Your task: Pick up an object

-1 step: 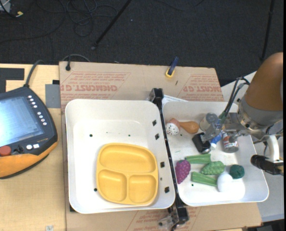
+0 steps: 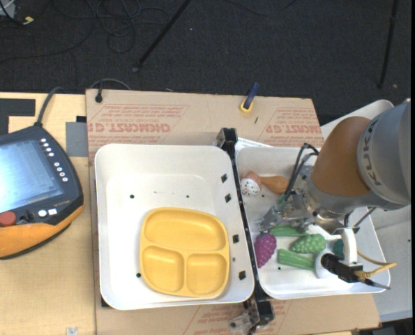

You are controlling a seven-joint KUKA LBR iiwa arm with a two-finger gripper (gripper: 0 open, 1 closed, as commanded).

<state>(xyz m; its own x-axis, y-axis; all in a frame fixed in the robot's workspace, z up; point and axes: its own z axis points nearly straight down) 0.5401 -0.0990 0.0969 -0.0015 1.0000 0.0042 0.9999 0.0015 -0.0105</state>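
Observation:
The right bin (image 2: 374, 239) holds several small toys. Near its left wall lies a purple bunch of grapes (image 2: 264, 248). A green bumpy toy (image 2: 309, 243) and a green stick-shaped toy (image 2: 294, 259) lie toward the front. A white dotted ball (image 2: 250, 185) and a peach-coloured piece (image 2: 274, 183) rest at the back left. My gripper (image 2: 278, 217) is low in this bin, just above the green toys and right of the grapes. The wrist covers part of the bin floor behind it.
The left bin (image 2: 123, 166) bears a yellow divided plate (image 2: 184, 250) at its front right. A black divider (image 2: 236, 208) runs between the bins. A teach pendant (image 2: 22, 187) lies on the bench at the far left.

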